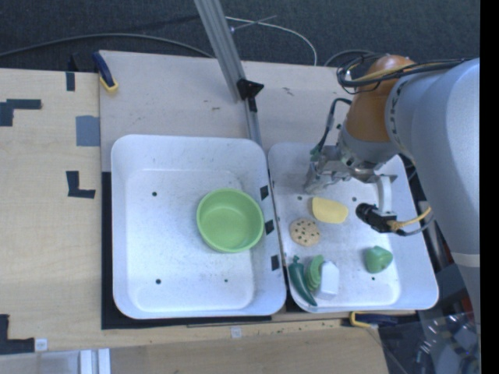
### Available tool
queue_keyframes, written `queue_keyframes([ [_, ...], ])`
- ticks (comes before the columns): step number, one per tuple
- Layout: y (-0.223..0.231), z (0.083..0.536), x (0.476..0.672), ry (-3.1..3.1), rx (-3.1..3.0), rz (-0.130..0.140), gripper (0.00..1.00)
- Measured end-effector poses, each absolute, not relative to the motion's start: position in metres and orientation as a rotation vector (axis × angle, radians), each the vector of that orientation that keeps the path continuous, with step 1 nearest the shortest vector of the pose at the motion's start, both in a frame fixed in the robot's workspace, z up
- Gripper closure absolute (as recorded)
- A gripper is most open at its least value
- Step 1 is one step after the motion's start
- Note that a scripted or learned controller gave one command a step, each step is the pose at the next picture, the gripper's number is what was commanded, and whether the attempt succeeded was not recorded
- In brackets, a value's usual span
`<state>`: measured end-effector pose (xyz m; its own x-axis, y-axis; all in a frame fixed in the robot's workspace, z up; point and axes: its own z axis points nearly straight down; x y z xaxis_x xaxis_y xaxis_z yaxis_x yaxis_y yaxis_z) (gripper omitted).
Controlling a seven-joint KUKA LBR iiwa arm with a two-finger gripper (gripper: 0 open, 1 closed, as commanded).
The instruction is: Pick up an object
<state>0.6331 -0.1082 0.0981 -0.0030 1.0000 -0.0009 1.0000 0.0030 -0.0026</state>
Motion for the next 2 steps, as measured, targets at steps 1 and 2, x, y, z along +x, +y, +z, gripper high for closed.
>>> queue_keyframes([
  [1, -0.105, 0.159, 0.641, -2.226, -2.222, -0.005, 1.0],
  [2, -0.113, 0.215, 0.637, -2.226, -2.223, -0.004, 1.0],
])
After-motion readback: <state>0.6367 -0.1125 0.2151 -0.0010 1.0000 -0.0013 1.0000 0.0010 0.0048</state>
